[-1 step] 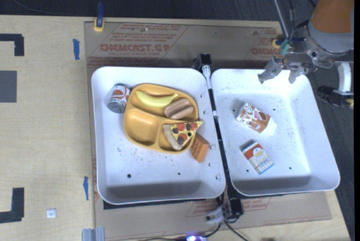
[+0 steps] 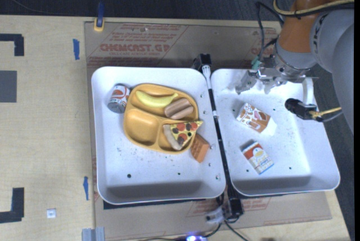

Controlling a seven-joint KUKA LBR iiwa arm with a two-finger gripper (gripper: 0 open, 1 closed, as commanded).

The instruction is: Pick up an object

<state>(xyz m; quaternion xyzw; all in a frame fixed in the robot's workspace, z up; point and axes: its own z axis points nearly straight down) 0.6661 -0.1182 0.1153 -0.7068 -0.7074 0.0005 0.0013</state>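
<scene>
My gripper (image 2: pixel 255 83) hangs over the far edge of the right bin (image 2: pixel 320 178), its fingers (image 2: pixel 242 85) spread open with nothing between them. Two small cartons lie in that bin. A white and orange carton (image 2: pixel 254 118) sits just below and in front of the gripper, apart from it. The other carton (image 2: pixel 257 157), white with red and blue print, lies nearer the front.
The left bin (image 2: pixel 107 178) holds a yellow divided plate (image 2: pixel 139 124) with a toy banana (image 2: pixel 147 99), a hot dog (image 2: pixel 179 107) and a pizza slice (image 2: pixel 181 132). A soda can (image 2: pixel 117 98) lies at its left, a brown wedge (image 2: pixel 199 148) at its right.
</scene>
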